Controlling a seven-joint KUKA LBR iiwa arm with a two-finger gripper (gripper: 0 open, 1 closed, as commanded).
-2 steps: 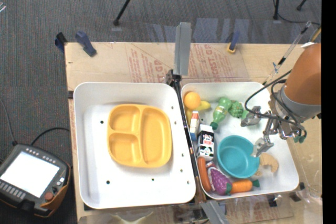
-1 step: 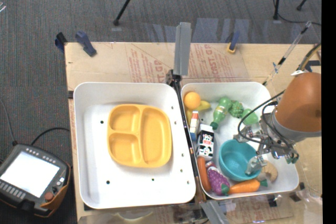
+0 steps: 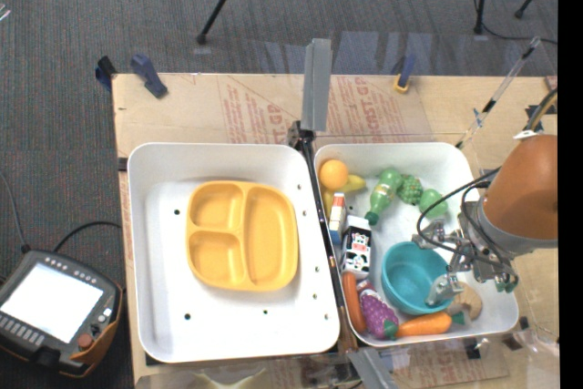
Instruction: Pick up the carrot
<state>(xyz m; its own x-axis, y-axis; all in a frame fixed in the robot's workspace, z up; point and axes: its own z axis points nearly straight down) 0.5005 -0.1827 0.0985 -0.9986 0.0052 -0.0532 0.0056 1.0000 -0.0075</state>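
The carrot (image 3: 424,324) is orange with a green leafy end pointing left. It lies flat along the front wall of the right bin (image 3: 455,156). My gripper (image 3: 453,287) hangs just above and behind the carrot, over the right rim of a teal bowl (image 3: 412,276). The arm's orange band (image 3: 528,187) comes in from the right. Nothing shows in the gripper's grasp.
The right bin also holds a purple grape bunch (image 3: 379,312), an orange-red stick (image 3: 352,301), a milk carton (image 3: 357,250), an orange (image 3: 333,173), green vegetables (image 3: 401,189) and a tan piece (image 3: 470,301) beside the carrot. A yellow divided plate (image 3: 242,235) lies in the left bin.
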